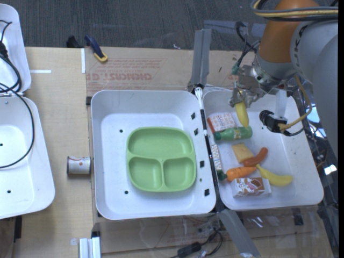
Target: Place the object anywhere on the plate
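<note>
We see the jaws (241, 102) hanging over the far end of the right-hand bin (304, 193), at the tip of the grey arm (317, 42) with its orange band (282, 20). They are pinching the upper end of a small yellow banana-shaped piece (242, 114), which dangles straight down from them, lifted above the bin's contents.

Directly beneath the jaws lie a red-and-white packet (221, 122) and, just beside it, a green bottle-like item (233, 134) resting on its side. A little further below them sits a yellow wedge (241, 152), touching an orange sausage shape (255, 156). Lower still we find a carrot (241, 172), a second, paler banana (276, 177) and a small printed box (251, 186) near the bin's near rim. To the right of the jaws a black fitting (271, 120) with a yellow cable (297, 121) hangs off the arm.

Well to the left of the jaws, across the two bins' adjoining walls, the left-hand bin (105, 144) holds the green plate (160, 159), a three-compartment tray lying flat in the middle. Nothing rests in its compartments, and the yellow piece is well apart from it.

Further left of the jaws, outside the bins, a small metal can (79, 165) lies on the table (54, 79), and a blue and yellow clamp (95, 49) rests at the table's far edge. A white tub (21, 160) with a black cord (24, 128) sits at the far left.
</note>
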Motion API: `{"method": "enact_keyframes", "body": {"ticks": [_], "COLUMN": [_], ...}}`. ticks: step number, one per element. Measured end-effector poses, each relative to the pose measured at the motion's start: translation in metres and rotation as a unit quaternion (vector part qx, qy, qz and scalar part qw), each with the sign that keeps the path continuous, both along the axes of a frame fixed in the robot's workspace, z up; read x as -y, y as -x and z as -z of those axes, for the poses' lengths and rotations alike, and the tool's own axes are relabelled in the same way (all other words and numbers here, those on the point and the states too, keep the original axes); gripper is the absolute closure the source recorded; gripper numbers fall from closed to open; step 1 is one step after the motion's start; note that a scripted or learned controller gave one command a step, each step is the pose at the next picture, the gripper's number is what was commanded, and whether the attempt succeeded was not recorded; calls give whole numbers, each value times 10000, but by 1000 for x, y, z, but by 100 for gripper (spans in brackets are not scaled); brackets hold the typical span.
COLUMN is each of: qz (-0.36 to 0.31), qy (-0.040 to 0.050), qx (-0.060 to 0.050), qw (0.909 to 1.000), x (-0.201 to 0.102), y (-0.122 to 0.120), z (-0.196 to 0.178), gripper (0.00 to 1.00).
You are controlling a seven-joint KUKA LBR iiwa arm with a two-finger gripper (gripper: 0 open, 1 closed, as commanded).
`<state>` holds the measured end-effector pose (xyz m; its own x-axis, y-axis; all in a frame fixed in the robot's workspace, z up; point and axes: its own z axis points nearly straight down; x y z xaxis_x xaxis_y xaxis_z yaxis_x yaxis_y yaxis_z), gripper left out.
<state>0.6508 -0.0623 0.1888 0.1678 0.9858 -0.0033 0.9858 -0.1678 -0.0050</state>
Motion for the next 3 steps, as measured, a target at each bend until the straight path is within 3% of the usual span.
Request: {"method": "enact_keyframes", "body": {"ticks": [1, 2, 3], "qz": [-387, -890, -1225], "qy": [-7, -11, -10], "qx": [-3, -6, -7], "qw": [9993, 9960, 9925], "x": [-1, -57, -136], "y": [10, 59, 113], "z": [0, 0, 0], "gripper": [100, 100, 100]}}
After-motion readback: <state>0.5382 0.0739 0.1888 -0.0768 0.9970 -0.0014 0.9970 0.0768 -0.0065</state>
